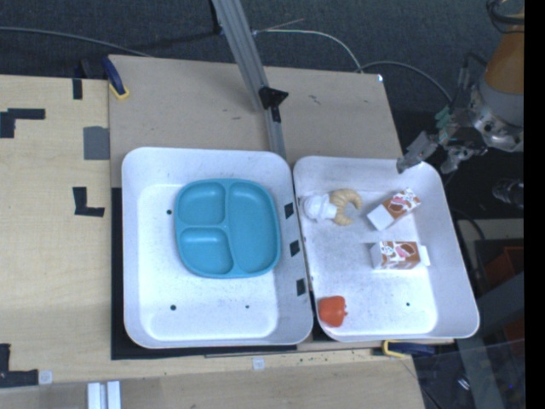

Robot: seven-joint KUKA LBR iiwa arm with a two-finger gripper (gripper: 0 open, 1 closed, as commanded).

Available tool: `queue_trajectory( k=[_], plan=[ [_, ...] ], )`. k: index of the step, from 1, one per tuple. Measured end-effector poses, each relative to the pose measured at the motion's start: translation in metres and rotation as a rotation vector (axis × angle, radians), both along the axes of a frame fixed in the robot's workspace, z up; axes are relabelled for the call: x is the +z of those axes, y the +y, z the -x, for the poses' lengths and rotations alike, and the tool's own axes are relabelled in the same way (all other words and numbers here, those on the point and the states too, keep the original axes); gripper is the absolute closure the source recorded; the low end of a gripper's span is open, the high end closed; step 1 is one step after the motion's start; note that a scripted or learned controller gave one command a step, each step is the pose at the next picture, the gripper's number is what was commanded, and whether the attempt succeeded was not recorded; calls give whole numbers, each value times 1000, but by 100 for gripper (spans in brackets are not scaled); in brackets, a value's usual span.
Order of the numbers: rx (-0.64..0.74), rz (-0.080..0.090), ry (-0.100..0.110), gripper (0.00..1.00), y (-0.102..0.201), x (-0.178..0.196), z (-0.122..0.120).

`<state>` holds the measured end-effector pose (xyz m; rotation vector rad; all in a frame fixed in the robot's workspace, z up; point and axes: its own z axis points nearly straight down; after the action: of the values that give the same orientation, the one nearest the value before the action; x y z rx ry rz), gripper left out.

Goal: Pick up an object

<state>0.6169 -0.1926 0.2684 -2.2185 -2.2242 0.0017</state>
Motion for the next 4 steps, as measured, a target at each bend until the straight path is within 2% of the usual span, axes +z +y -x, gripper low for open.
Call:
queue_trajectory(
  k=[1,2,3,4],
  plan=[
    [0,0,0,0,0,0,0],
    [-1,-1,5,0,6,-46,5],
    [0,-1,7,0,10,-111,3],
    [-1,6,-5,0,11,-150,5]
  ],
)
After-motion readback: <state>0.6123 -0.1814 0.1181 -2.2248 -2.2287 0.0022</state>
